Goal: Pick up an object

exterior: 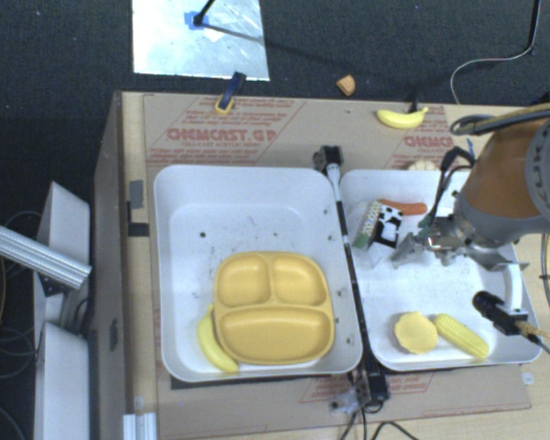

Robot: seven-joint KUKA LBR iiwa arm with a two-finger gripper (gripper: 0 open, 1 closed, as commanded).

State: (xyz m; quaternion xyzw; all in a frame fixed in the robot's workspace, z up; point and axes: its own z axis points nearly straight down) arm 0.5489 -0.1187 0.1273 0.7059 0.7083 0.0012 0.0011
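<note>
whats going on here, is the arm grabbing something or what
A grey robot arm with an orange band reaches into the right bin, its gripper low near a small black and white item and an orange carrot-like piece. Nothing can be seen in its grip yet. A round yellow piece and a toy corn cob lie at that bin's front. The left bin has a yellow divided plate with a banana tucked against it.

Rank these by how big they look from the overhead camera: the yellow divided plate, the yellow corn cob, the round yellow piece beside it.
1. Yellow divided plate, clearly largest.
2. Yellow corn cob and round yellow piece: too alike to rank.
</note>
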